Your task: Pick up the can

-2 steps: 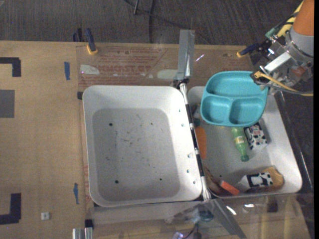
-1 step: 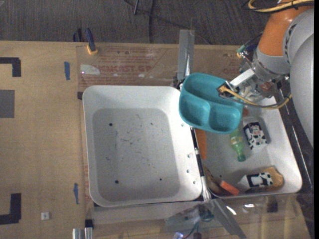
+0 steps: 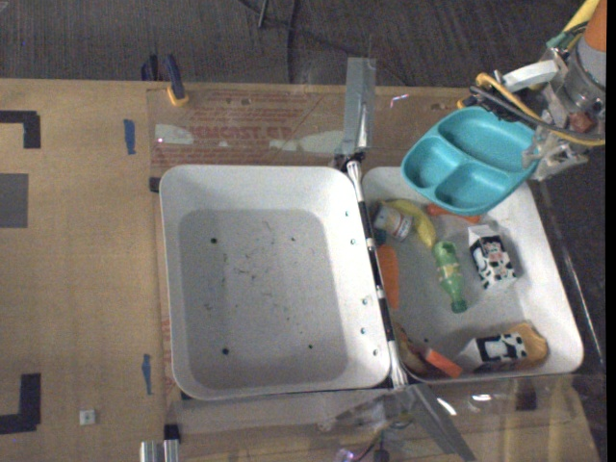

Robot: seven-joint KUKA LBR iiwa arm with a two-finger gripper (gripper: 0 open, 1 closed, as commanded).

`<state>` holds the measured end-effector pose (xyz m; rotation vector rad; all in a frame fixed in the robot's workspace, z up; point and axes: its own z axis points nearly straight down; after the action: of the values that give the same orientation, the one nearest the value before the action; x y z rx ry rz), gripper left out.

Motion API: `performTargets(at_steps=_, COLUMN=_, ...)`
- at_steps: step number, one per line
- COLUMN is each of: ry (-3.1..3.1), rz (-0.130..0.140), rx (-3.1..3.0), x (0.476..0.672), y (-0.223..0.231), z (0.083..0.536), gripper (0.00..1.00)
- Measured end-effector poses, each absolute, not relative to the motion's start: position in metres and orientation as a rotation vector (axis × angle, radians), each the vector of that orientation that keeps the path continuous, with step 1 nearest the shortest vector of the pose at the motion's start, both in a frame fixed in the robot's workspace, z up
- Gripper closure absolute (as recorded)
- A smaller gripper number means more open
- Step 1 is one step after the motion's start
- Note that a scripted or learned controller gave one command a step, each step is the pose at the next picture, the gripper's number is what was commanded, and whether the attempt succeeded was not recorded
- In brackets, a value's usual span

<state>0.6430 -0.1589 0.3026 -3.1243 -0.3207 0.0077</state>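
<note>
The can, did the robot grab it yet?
Not yet. The can lies in the right bin beside the banana. The gripper is up at the bin's far corner, by a teal divided tray raised over that corner, not the can. Reaching the can and lifting it are left.

Under me sit two white bins (image 3: 260, 186), a teal divided tray (image 3: 470, 162), a green bottle (image 3: 449, 273), a yellow banana (image 3: 414, 218), an orange carrot (image 3: 388, 275) and two black-and-white patterned (cow-like) toys (image 3: 491, 261).
</note>
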Motion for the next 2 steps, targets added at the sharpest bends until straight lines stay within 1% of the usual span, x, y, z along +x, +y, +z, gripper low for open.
performTargets(at_steps=1, ry=-0.477, rz=0.010, rx=-3.102, x=0.622, y=-0.209, z=0.432, gripper=1.00)
performTargets(at_steps=2, ry=-0.411, rz=0.012, rx=-3.110, x=0.534, y=-0.224, z=0.340, gripper=1.00)
